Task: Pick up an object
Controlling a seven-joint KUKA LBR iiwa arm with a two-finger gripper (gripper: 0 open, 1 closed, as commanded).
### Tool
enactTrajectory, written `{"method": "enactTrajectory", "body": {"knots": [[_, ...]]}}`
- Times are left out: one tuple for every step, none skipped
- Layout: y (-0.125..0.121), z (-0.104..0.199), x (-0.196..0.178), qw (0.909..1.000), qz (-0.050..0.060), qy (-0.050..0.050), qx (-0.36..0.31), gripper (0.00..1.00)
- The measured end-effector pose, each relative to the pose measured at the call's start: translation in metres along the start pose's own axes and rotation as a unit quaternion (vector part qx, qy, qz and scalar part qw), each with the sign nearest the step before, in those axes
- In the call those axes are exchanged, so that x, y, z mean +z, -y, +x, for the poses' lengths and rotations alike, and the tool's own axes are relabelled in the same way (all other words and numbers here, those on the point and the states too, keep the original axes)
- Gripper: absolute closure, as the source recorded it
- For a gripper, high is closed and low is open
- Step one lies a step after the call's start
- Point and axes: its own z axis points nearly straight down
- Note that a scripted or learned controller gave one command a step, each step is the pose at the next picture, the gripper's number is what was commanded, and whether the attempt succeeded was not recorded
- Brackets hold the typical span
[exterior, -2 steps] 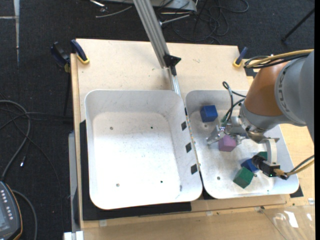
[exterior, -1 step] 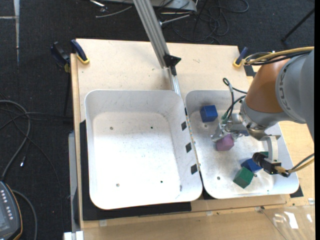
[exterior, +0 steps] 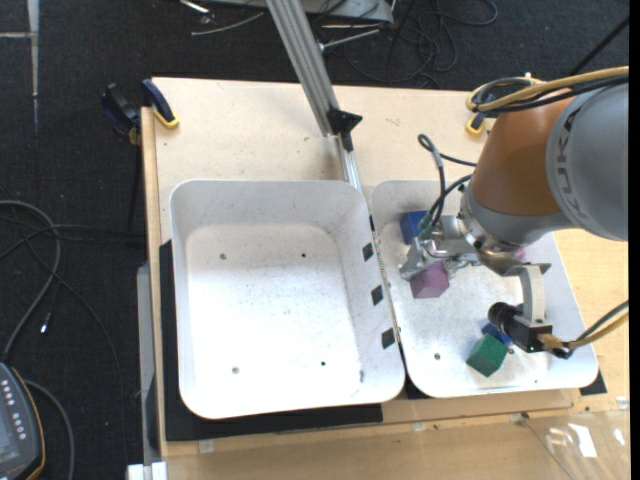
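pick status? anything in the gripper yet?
Done: the arm is down in the right bin, its gripper low over the purple block. In hand: nothing confirmed; the wrist hides whether the block is between the fingers. Left: a clear grasp and lift. The blue block and the green block lie loose in that bin.

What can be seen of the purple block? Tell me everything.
The purple block is a small, matte, lilac cube-like piece with flat faces, sitting tilted in the right bin, in its left half near the wall shared with the other bin. The pincer is right above it, its metal parts overlapping the block's top edge; whether it grips the block cannot be told. A blue block lies just behind, apart.
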Motion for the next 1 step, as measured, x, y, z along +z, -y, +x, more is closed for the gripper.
{"method": "enactTrajectory", "body": {"knots": [[0.0105, 0.0765, 0.0048, 1.0, 0.004, 0.0, -0.001, 1.0]]}}
